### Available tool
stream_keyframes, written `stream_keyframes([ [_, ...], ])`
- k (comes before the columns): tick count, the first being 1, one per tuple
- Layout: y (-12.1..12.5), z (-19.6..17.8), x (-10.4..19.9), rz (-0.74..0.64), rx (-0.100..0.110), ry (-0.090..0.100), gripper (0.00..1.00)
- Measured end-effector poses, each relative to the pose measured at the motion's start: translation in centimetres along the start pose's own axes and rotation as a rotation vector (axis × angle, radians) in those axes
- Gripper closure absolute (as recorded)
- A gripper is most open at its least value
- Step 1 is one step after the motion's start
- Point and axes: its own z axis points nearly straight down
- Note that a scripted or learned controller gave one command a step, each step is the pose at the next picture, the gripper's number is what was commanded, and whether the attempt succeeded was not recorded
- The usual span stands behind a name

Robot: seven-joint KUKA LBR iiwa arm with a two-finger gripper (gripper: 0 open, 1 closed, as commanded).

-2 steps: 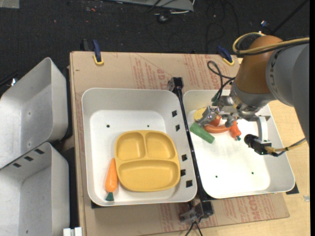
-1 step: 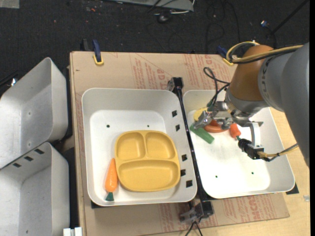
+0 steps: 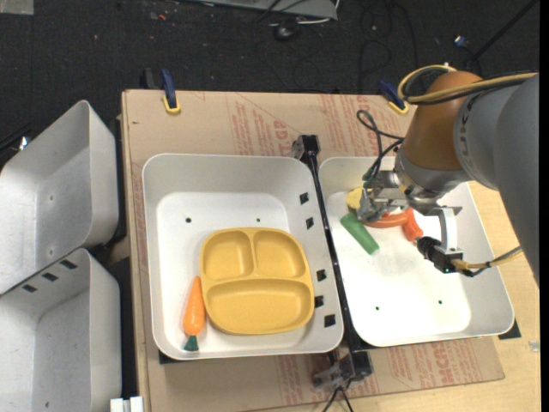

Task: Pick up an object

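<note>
Green stick-shaped object (image 3: 359,233) lies in right bin (image 3: 429,316) beside orange piece (image 3: 396,221); gripper (image 3: 380,202) low over them, grip state unclear. Left bin (image 3: 163,230): yellow divided plate (image 3: 256,280), toy carrot (image 3: 194,309).

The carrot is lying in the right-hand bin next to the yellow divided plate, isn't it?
Not quite: the camera view shows the carrot lying next to the yellow divided plate in the left-hand bin, not the right-hand one. The right-hand bin is where the gripper is working, over a green object.
</note>
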Motion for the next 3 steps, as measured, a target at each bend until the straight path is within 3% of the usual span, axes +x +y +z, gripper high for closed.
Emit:
stream_keyframes([
  [1, 0.1, -6.4, -0.2, -0.004, 0.014, 0.002, 1.00],
  [2, 0.3, -11.8, -0.3, -0.004, 0.013, 0.002, 1.00],
  [3, -2.1, -12.7, 3.9, -0.008, 0.020, 0.005, 1.00],
])
